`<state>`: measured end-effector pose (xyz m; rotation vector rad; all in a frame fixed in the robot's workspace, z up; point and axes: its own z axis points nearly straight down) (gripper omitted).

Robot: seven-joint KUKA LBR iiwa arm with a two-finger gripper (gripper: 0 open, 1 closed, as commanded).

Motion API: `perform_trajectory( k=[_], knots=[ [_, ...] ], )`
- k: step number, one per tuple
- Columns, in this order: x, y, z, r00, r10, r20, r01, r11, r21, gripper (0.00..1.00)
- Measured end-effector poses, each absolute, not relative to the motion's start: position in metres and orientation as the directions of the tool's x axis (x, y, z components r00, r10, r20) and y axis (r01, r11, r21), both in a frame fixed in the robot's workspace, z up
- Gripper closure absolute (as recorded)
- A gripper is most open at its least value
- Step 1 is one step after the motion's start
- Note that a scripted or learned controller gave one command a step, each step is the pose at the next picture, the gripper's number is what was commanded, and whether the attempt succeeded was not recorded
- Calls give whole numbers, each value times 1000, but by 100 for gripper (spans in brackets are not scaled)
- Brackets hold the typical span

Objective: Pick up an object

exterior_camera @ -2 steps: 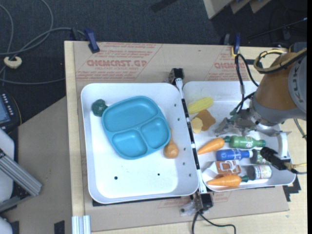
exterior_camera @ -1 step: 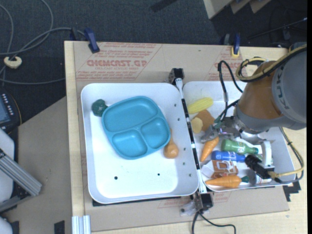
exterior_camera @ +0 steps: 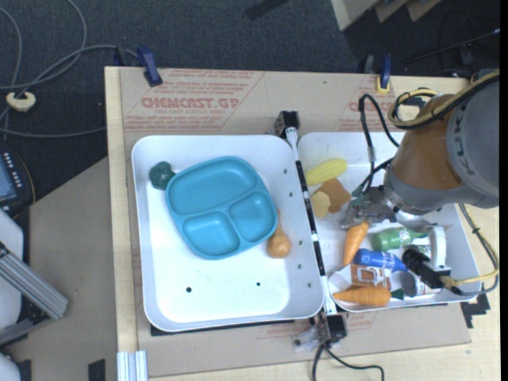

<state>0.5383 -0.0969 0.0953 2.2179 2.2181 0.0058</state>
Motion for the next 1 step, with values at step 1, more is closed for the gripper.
perform_trajectory(
  k=[1],
  knots=[
    [576, -25, 191, -10, 1000, 2, 1000, 10, 13, 100]
  ],
)
